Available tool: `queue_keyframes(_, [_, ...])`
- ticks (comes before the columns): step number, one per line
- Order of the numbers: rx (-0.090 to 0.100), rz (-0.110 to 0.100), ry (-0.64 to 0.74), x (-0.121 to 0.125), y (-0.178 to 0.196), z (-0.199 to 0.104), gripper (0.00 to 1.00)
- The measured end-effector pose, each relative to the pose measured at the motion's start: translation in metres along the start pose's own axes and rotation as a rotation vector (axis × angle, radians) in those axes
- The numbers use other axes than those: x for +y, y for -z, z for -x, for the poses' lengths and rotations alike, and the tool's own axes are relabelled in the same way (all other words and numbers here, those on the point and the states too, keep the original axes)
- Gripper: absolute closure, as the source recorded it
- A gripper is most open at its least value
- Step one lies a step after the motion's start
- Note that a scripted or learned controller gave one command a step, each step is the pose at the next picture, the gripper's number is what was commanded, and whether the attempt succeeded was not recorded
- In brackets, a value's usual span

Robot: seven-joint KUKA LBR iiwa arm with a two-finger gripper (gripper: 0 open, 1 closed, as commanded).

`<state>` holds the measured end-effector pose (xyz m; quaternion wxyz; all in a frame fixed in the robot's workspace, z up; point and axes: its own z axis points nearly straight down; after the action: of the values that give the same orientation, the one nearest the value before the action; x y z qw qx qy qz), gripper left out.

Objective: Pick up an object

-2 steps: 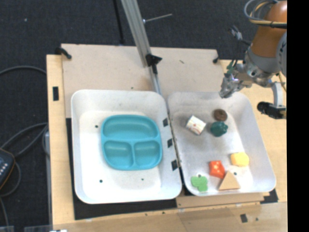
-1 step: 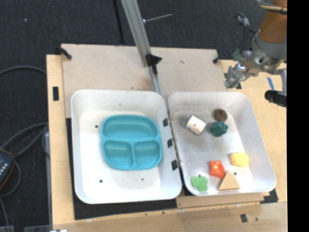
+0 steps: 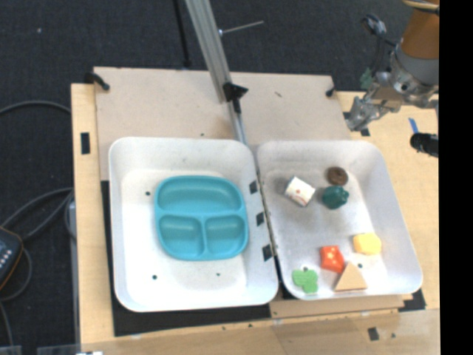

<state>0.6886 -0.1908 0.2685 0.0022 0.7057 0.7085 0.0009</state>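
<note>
Arm [image 3: 420, 32]: orange cylindrical band over a pale grey wrist collar, thin dark cables looping at its side, ending in a small grey metal tool [image 3: 360, 117] of blocky, angular parts with dark fittings; finer detail too small to tell.

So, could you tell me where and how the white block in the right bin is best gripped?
Probably from straight above, across its two flat long sides. The white block lies tilted on the floor of the right bin, apart from the dark green piece, so both sides look free for the gripper.
</note>
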Motion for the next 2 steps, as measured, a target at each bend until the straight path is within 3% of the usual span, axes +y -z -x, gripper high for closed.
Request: queue_keyframes(2, [0.003,-0.003,0.003,-0.018,-0.001,-0.114,1.0])
